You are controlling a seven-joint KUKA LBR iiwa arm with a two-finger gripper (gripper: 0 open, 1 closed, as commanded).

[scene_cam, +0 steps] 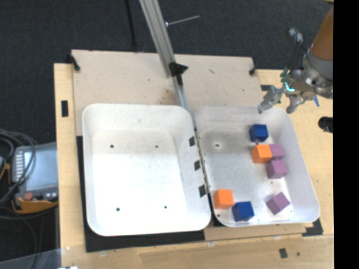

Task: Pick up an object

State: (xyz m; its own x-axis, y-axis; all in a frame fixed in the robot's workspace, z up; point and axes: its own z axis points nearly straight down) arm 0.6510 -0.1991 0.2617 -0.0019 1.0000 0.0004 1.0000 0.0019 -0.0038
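The right bin (230, 167) holds several small cubes. A blue cube (258, 132) lies near its far right corner, with an orange cube (261, 153) and two purple cubes (277, 151) (276, 168) just in front of it. Near the front rim sit another orange cube (224, 198), a blue cube (243, 210) and a purple cube (277, 203). My gripper (281, 102) hovers over the bin's far right rim, beyond the blue cube. It is open, fingers (268, 101) spread, with nothing between them.
The left bin (140, 167) lies beside the right one. A slanted aluminium post (159, 32) rises from the bench behind the seam between the bins. A handheld control unit (31, 178) with cables sits off the bench's left edge.
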